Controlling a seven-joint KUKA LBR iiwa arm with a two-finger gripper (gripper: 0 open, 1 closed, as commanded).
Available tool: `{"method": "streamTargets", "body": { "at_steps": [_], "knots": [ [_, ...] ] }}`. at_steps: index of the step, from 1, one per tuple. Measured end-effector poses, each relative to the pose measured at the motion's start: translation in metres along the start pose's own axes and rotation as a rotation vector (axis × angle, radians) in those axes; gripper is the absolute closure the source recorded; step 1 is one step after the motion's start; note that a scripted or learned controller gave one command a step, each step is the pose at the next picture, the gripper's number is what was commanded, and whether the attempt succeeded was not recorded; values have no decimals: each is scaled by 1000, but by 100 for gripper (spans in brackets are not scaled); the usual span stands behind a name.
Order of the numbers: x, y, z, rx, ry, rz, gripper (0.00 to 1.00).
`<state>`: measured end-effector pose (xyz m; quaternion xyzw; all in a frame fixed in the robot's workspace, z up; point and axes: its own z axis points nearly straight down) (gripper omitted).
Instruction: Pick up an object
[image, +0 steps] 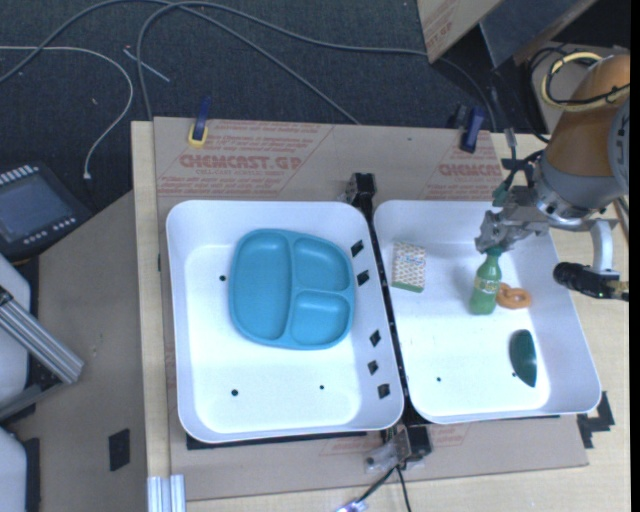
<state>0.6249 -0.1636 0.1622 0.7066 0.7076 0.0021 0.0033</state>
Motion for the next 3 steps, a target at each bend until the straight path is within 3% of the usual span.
{"method": "streamTargets", "body": {
  "at_steps": [2, 3],
  "knots": [
    [3, 13, -115, 0, 0, 0, 100],
    [66, 16, -108, 9, 5, -5, 100]
  ]
}}
